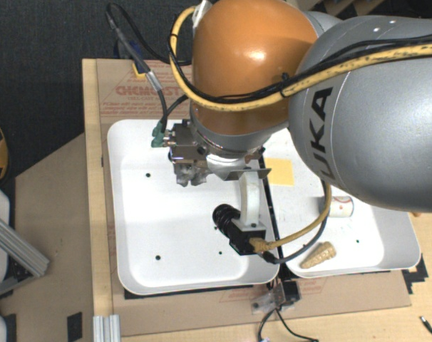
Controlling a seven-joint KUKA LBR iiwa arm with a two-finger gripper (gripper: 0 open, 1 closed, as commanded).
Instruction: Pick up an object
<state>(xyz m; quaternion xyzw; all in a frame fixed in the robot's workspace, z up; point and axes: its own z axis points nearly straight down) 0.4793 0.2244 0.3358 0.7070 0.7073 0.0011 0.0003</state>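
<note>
The things worth picking are lying in the right bin [387, 251]: a tan cone [317, 255] near its front rim, a small white piece [341, 206] a little behind it, and a flat yellow piece [280, 171] further back, partly under the arm [373, 112]. The gripper [189, 171] is hanging low over the left bin [141, 219], well apart from all three, and I cannot tell whether it is wide or narrow. Going down here, it is probably grabbing at bare plastic. Sliding low toward them, it is risking a knock on the dividing wall [271, 216].
</note>
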